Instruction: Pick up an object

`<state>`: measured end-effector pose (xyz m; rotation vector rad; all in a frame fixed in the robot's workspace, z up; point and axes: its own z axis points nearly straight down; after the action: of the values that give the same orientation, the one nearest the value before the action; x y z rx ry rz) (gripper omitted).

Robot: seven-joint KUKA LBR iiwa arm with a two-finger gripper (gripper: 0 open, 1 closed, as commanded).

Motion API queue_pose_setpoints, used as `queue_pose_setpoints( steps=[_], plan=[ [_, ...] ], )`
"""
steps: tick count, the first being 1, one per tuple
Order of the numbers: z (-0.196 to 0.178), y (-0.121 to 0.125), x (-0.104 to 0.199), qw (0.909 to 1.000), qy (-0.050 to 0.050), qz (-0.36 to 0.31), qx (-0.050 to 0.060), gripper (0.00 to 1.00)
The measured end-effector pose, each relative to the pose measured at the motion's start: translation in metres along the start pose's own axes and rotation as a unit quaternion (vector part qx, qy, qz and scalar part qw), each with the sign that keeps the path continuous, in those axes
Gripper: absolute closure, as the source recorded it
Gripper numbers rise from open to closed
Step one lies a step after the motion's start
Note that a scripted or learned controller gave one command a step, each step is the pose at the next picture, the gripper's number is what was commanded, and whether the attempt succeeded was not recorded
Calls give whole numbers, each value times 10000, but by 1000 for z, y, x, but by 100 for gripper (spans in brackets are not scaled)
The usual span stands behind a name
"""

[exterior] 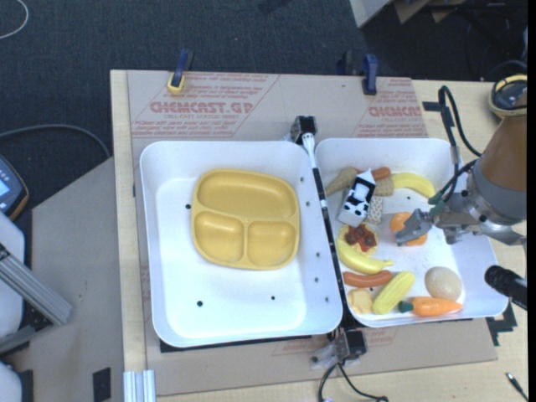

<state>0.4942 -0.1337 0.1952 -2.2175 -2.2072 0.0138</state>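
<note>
The right bin (385, 146) holds several toy foods. Among them are a black-and-white milk carton (357, 199), a banana (414, 182), a second banana (362, 263), a corn cob (394, 291), a carrot (435, 306) and a beige egg-shaped piece (442, 282). My gripper (413, 230) hangs low in the right bin's middle, directly over a small orange piece (403, 221) that it partly hides. Whether it touches that piece is unclear.
A yellow divided plate (245, 219) lies in the left bin (153, 224). In the right bin there are also a brown bread piece (341, 180), red berries (363, 238) and a sausage (366, 280). A black-and-white divider (320, 216) separates the bins. Clamps (177, 80) hold the board's far edge.
</note>
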Motion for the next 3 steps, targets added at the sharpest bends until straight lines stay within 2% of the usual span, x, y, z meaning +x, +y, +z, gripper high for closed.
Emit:
queue_pose_setpoints(
  steps=[1,3],
  plan=[
    [-7,3,1,10000,-12,-22,-74,0],
    [96,21,3,10000,-4,-23,-53,0]
  ],
)
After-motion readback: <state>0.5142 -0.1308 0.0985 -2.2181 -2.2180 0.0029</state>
